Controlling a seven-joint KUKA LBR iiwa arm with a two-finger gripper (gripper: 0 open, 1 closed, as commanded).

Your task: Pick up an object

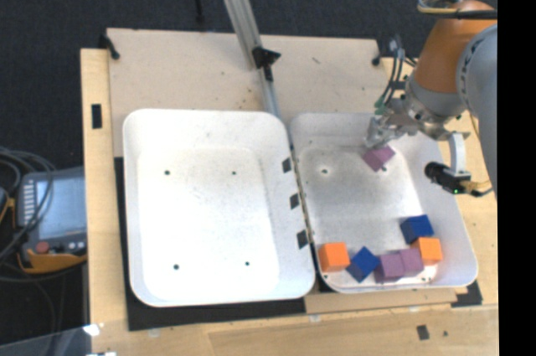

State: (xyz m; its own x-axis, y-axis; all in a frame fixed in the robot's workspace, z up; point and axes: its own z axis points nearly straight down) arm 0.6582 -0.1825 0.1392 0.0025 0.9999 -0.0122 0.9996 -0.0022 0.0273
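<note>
My gripper hangs over the back part of the right bin, reaching in from the right. A small purple block sits tilted between its fingertips, and the fingers are shut on it. The block appears raised a little above the bin floor. Along the bin's front edge lie an orange block, a blue block, two purple blocks, another orange block and another blue block.
The left bin stands beside the right one. A slanted aluminium rail runs from the back down to the gap between the bins. A monitor with cables sits off the bench at the left.
</note>
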